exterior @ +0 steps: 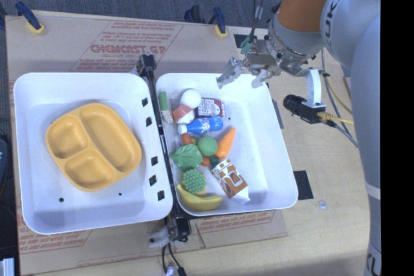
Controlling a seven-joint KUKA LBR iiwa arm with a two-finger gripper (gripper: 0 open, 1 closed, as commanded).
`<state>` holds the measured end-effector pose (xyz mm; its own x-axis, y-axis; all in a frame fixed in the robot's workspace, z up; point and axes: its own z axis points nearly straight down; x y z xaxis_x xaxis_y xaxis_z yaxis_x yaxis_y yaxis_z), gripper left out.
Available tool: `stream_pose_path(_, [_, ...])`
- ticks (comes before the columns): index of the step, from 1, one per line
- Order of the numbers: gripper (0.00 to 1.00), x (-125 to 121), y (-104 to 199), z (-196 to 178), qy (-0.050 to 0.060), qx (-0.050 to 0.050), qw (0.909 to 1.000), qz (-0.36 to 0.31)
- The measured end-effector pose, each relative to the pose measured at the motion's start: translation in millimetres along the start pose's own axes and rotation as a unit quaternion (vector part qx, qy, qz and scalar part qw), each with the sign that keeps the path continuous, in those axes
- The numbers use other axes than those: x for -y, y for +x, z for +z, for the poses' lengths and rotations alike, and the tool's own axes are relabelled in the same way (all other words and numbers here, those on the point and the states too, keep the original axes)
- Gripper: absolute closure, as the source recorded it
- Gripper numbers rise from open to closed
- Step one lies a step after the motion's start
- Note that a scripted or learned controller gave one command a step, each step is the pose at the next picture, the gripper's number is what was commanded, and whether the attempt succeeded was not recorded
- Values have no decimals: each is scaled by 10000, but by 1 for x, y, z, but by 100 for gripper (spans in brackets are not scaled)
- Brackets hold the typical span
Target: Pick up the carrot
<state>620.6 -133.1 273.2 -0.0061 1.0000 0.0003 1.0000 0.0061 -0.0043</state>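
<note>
The orange carrot [226, 142] lies tilted in the right bin [272, 158], between a green round item [207, 146] and the bin's open floor. My gripper [244, 75] hangs above the bin's far right corner, well up and to the right of the carrot. Its two fingers [228, 72] stand spread apart with nothing between them, so it is open.
Around the carrot lie a blue-and-white bottle [204, 125], a white egg [190, 98], a lettuce leaf [187, 156], a broccoli [193, 180], a banana [199, 201] and a small carton [230, 179]. The left bin [26, 139] holds a yellow divided plate [92, 146].
</note>
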Motion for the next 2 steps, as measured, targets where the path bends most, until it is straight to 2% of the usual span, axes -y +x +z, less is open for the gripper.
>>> stream_pose_path(1, [0,48,-21,129,4,-3,9956,-935])
stream_pose_path(2, [0,61,14,181,-16,5,9900,-1408])
